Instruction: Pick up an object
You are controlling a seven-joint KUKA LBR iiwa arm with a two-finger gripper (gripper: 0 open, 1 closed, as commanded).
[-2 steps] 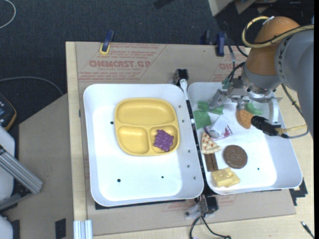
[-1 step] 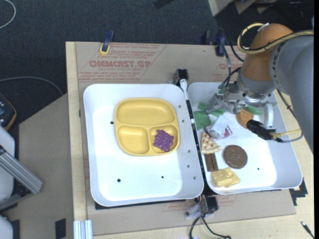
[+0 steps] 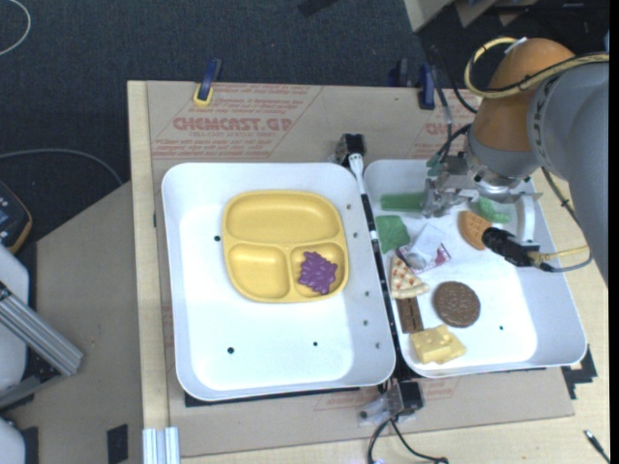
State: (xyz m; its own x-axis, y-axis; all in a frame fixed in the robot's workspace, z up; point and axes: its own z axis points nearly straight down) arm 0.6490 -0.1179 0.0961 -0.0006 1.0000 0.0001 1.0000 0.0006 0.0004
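Observation:
My gripper (image 3: 440, 199) hangs low over the back of the right bin (image 3: 542, 336). It is just right of a long green piece (image 3: 398, 201) and above a white and pink packet (image 3: 426, 253). An orange bread-like item (image 3: 472, 228) lies just to its right. Nearer the front of this bin lie a green square (image 3: 391, 232), a pizza slice (image 3: 406, 278), a brown bar (image 3: 411, 313), a round brown cookie (image 3: 456, 304) and a yellow cheese wedge (image 3: 435, 344). Nothing shows as lifted by the gripper.
The left bin (image 3: 193, 336) holds a yellow divided plate (image 3: 280, 218) with a purple grape bunch (image 3: 317, 272) in its front right compartment. The rims of the two bins meet at a ridge (image 3: 372, 259). The arm's orange band (image 3: 513, 85) rises at the back right.

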